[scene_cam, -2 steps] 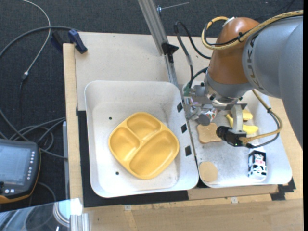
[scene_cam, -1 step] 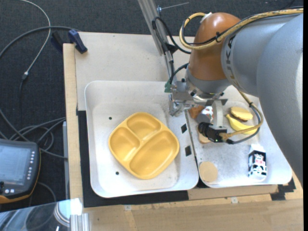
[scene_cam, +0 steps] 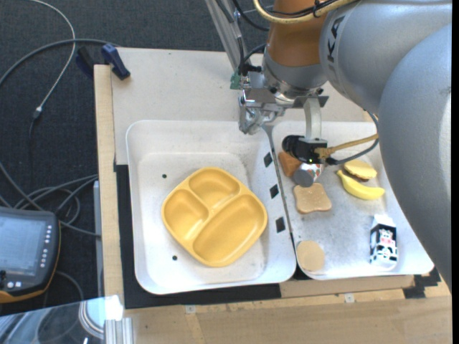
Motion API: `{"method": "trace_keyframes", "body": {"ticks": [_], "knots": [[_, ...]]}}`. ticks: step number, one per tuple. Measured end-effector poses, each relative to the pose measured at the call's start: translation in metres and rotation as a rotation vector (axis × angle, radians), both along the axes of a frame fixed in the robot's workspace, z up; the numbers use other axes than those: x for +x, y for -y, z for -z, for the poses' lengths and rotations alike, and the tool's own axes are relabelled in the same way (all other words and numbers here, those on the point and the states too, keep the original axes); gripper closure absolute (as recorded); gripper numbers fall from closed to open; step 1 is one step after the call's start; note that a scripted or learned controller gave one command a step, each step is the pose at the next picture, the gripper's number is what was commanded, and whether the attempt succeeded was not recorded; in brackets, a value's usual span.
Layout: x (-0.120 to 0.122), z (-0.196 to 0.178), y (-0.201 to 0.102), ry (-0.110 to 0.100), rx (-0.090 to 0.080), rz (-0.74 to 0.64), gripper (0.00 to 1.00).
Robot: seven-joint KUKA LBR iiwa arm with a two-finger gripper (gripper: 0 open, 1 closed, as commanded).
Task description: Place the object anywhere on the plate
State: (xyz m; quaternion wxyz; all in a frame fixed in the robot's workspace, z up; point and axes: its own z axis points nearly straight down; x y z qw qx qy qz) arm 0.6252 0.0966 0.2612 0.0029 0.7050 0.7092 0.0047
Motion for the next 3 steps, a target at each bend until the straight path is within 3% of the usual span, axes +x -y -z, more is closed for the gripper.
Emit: {"method": "trace_keyframes", "body": {"ticks": [1,2,3], "knots": [[-0.01,0.041,-0.029,-0.018,-0.002,0.002,1.0],[-0.034,0.044,-0.042,-0.016,-0.002,0.003,1.0],[0.007,0.002,-0.048,-0.003,-0.001,0.002,1.0]]}}
